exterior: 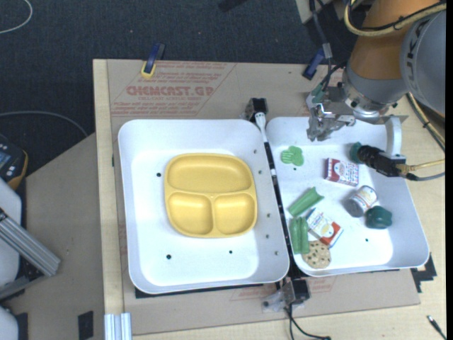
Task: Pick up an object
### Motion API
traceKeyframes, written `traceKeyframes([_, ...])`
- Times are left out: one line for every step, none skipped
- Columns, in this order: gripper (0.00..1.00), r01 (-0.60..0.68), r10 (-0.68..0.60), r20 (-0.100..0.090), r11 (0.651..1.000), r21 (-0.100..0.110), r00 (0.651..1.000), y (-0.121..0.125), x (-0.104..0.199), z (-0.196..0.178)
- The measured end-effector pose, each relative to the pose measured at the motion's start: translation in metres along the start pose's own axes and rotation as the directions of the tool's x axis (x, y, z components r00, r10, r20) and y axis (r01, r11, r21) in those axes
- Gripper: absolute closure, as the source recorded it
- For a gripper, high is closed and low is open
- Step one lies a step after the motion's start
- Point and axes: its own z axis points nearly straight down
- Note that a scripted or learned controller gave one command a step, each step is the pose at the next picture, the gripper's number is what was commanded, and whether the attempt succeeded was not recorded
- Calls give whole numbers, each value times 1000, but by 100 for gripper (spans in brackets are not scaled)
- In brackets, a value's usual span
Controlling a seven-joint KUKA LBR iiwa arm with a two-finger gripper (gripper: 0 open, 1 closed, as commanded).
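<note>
Claw (320, 129) over right bin's (407, 243) back edge, grip state unclear; green toy (291, 156) just below-left.

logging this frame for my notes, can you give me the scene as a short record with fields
left bin: holds a yellow tray with three compartments
right bin: holds the small items
items: green leaf, red carton, can, dark green piece, green pods, snack packet, cookie
gripper: over the right bin's far edge, above the leaf, nothing seen between its fingers
arm: reaches in from the right
</note>
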Motion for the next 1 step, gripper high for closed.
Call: traceKeyframes([100,-1,1,0,1000,-2,1000,-3,2,-19])
